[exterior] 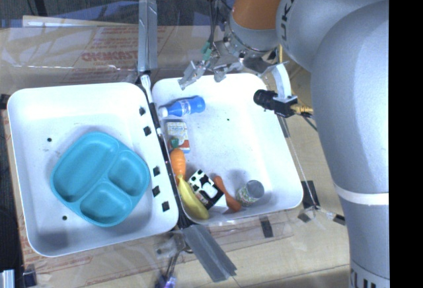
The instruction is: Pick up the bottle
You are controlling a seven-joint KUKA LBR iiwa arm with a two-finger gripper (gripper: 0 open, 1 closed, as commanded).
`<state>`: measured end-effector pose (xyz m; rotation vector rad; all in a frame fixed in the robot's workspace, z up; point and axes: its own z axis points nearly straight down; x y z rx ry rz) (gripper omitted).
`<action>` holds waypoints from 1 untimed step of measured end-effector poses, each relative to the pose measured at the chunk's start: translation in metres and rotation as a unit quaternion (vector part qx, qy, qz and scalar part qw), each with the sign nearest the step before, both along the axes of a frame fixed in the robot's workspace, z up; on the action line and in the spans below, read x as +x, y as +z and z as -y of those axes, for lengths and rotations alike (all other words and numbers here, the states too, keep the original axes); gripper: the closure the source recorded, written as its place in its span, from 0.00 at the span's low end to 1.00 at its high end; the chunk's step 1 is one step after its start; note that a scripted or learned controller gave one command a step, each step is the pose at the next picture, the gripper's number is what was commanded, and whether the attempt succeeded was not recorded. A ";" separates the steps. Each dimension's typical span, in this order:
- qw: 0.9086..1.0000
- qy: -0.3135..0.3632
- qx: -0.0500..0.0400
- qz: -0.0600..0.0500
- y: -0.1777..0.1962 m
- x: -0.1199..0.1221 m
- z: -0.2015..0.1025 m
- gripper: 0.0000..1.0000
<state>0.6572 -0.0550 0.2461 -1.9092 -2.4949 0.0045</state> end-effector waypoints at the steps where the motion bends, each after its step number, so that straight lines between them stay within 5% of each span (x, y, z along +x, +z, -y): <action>1: 0.978 0.207 0.001 -0.001 -0.055 -0.001 -0.004 0.00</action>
